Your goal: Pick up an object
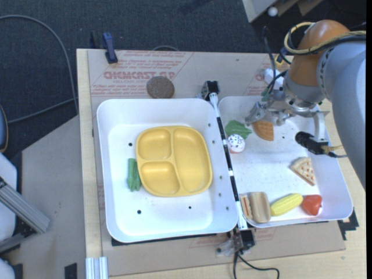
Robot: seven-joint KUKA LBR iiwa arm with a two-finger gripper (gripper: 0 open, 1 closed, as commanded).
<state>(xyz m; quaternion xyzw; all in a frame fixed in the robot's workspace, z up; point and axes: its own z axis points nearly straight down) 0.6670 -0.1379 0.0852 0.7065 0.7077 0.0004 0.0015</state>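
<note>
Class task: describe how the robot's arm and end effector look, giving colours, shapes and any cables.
The arm is smooth, rounded grey with a glossy orange band above the wrist. A yellow cable and thin black cables loop beside it. The end effector is small, metallic grey, with dark parts.

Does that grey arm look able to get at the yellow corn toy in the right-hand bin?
Probably yes. The corn lies uncovered near the right bin's front wall, between a hot dog toy and a red tomato-like toy. These close neighbours could crowd the gripper.
</note>
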